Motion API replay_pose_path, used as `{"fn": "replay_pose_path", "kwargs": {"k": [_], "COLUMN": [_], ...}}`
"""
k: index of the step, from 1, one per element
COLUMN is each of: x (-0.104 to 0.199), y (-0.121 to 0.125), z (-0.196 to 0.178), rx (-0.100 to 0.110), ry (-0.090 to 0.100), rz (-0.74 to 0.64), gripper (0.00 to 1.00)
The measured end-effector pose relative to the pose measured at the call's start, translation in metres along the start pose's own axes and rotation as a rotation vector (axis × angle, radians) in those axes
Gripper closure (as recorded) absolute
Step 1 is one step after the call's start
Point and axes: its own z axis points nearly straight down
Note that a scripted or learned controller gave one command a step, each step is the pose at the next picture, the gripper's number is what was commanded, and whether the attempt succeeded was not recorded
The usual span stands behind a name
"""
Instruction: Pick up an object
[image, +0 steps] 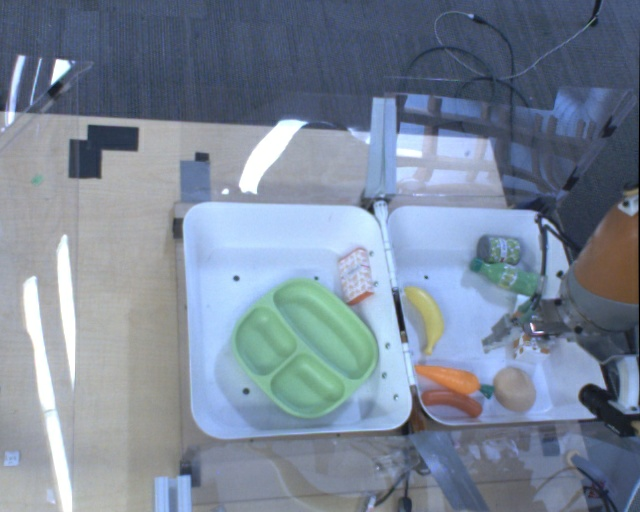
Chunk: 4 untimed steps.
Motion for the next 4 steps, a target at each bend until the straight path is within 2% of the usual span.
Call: {"fn": "replay_pose_path", "kwargs": {"k": [1, 2, 3, 4], "x": [-0.028, -0.050, -0.051, -0.055], "y": [0.039, 0.043, 0.068, 0.074], "z": [0.030, 0.022, 0.035, 0.018], "rx": [-0.038, -0.016, -0.041, -0.061], "ry": [-0.017, -0.008, -0.015, -0.029], "rz": [0.039, -0.045, -0.036, -0.038], "gripper": [0.00, 0.00, 0.00, 1.00]}}
